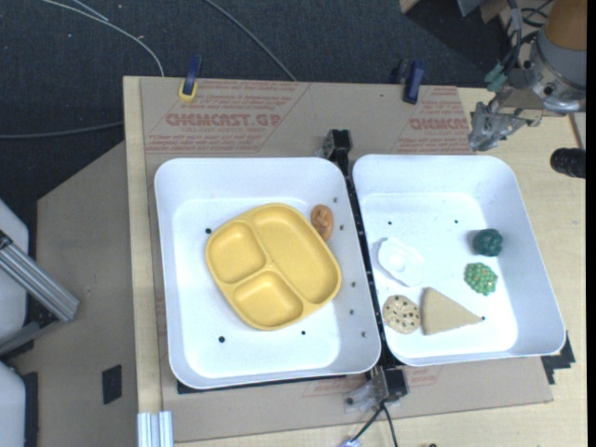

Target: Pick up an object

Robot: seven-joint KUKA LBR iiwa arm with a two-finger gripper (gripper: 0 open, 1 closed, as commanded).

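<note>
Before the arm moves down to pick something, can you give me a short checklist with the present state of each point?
1. Gripper is above the bench, outside the right bin, past its far rim: ok.
2. Nothing between its fingers: cannot tell.
3. Objects available in the right bin: dark green ball, light green piece, cookie, tan wedge: ok.
4. Cookie touches the wedge, little room for fingers: not ok.
5. Dark green ball stands apart from the others: ok.
</note>
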